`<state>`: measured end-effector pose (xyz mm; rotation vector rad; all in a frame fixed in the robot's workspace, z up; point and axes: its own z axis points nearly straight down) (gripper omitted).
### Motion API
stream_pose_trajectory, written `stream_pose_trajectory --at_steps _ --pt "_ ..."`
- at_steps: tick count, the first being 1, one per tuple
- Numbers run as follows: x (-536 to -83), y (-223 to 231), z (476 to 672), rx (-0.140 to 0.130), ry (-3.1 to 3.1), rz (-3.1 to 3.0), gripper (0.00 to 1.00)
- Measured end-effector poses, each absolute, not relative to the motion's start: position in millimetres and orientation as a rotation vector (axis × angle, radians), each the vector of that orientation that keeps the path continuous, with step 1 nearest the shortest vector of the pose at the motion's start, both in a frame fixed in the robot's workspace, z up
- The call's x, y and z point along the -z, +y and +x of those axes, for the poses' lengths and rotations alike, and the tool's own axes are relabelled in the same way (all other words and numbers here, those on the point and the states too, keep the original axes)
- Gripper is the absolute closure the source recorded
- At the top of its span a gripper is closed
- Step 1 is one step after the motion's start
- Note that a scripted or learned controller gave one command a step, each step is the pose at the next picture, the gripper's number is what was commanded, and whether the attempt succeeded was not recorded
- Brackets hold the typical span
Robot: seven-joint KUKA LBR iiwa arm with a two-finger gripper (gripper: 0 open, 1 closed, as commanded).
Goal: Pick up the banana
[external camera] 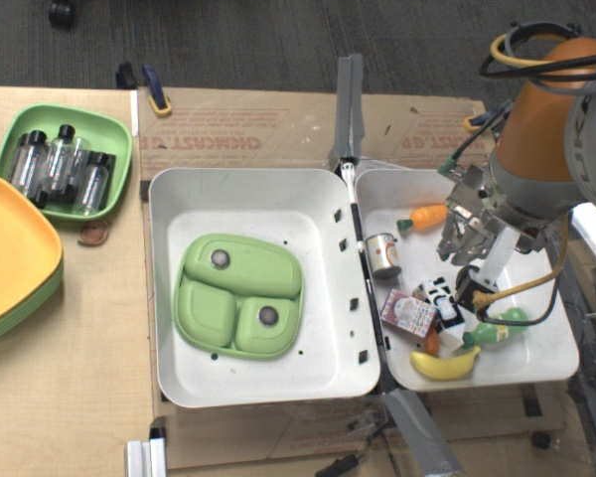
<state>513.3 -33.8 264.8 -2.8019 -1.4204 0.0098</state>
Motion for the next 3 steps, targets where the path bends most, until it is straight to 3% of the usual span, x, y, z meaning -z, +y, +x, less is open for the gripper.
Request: stream_pose_trajectory --at_steps 1,2,3 --pt "-294.1 -20.0 532.6 -0.010 -0.994 -2.981 1.00" --pt "-241.2 -55.6 476.6 -0.012 -0.319 -3.125 1.00" --pt "-305.5 -53.2 477.8 -0.007 -0.364 -3.122 1.00"
